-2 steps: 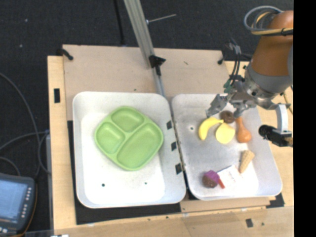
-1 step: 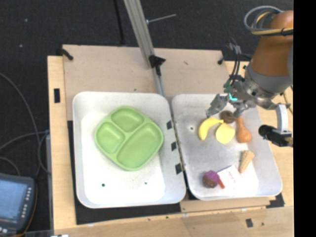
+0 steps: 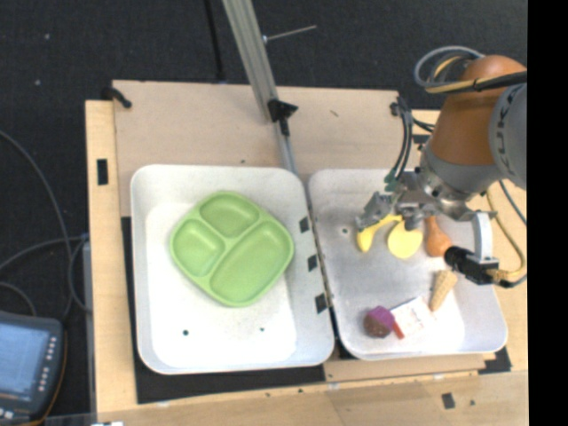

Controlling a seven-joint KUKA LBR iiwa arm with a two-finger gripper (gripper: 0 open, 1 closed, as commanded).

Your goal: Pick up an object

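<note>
While the end effector (image 3: 397, 209) hangs just above the yellow banana (image 3: 373, 232), grip state indiscernible, crowding neighbours risk a misgrasp.

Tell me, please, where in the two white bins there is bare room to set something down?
The right white bin has bare floor along its left side, between the yellow banana-shaped toy and the purple round object. Its upper right is crowded: gripper, yellow round piece, orange object, tan cone. In the left white bin, margins around the green divided plate are bare, widest below it.
</note>
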